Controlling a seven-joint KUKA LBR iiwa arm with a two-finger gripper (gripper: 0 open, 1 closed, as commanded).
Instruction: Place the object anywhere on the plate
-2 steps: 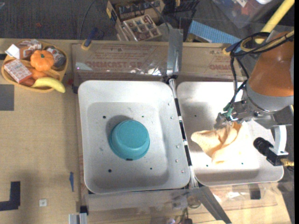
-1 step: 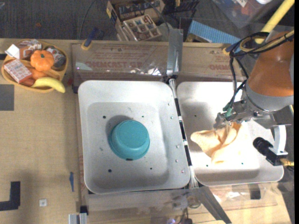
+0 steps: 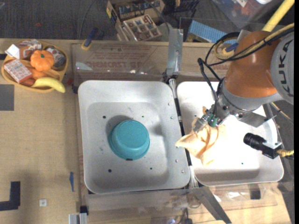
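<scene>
A teal round plate point(image 3: 130, 139) lies in the left bin point(image 3: 93, 106), slightly left of its middle. The object point(image 3: 202, 143) is a floppy pale yellow piece with orange streaks. It hangs over the left part of the right bin point(image 3: 261, 171), and its left tip reaches the divider between the bins. My gripper point(image 3: 208, 123) comes in from the upper right and is shut on the object's top edge. The plate sits well to the left of the gripper, with nothing on it.
A black cylindrical part point(image 3: 258, 143) sticks out of the arm over the right bin. A basket of toy food point(image 3: 33, 65) stands on the bench at the far left. Boxes and clutter lie beyond the bench's back edge.
</scene>
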